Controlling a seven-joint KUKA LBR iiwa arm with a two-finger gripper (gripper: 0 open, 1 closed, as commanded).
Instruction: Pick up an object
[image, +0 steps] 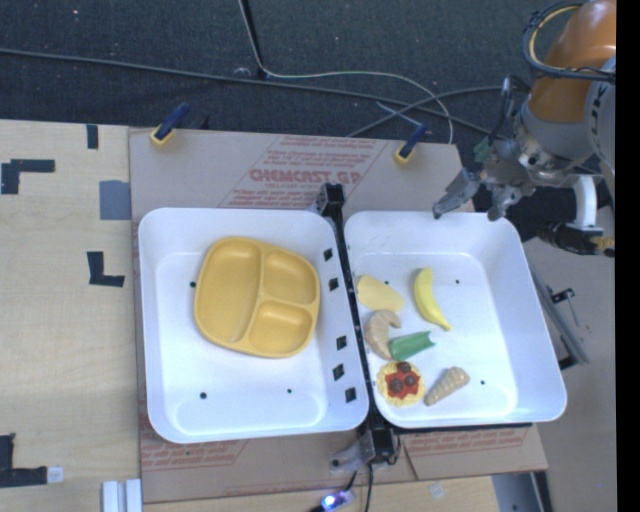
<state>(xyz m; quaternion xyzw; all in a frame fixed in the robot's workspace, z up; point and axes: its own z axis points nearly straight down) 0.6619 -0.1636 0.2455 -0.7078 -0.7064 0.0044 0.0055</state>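
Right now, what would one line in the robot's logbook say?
gripper: open, above right bin's far rim, holding nothing | banana: lying in right bin | yellow tray: left bin

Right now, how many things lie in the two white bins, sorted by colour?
Yellow: 3 — divided plate, banana, pale slice
Tan: 2 — croissant, cone
Green: 1 — pepper
Yellow-red: 1 — pizza
Total: 7

The yellow divided plastic plate (257, 297) looks smooth and matt; both shallow white plastic bins (170, 330) look smooth over brown printed cardboard (290, 172).
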